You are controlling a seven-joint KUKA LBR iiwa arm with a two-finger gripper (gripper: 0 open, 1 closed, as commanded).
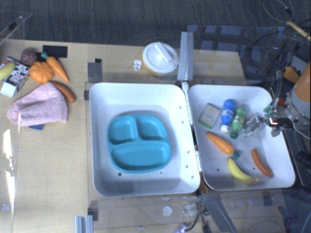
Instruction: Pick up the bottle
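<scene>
Two small bottles lie side by side in the right bin (282, 178), near its middle top. One is a blue bottle (227, 112) with a white end, the other a green bottle (237, 121) just to its right. My gripper (253, 124) sits low in the right bin, right beside the green bottle's right side, on the arm that reaches in from the right edge. I see nothing lifted off the bin floor.
The right bin also holds a green-speckled sponge (210, 115), a carrot (219, 142), a banana (241, 172) and a red sausage (261, 162). A blue divided tray (139, 142) lies in the left bin (97, 130). Toy food and a pink cloth (38, 106) lie on the bench at left.
</scene>
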